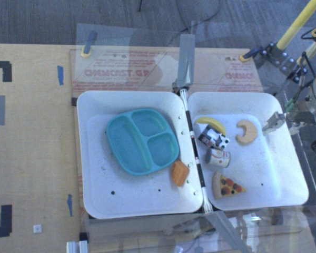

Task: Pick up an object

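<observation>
My pincer (274, 121) hangs over the right rim of the right bin (284, 165). I cannot tell how it is set, and nothing shows in its grip.

Nearest on its left lies the tan crescent cookie (247, 132), apart from everything else, so I judge it the best pick: centre over it and come straight down.

Further left sit the banana (211, 124), a black-and-white toy (211, 138) and a small cup (220, 158), bunched together. The pizza slice (227, 186) lies below-left. Beyond the divider, an orange block (180, 173) is beside a teal divided plate (142, 140).
</observation>
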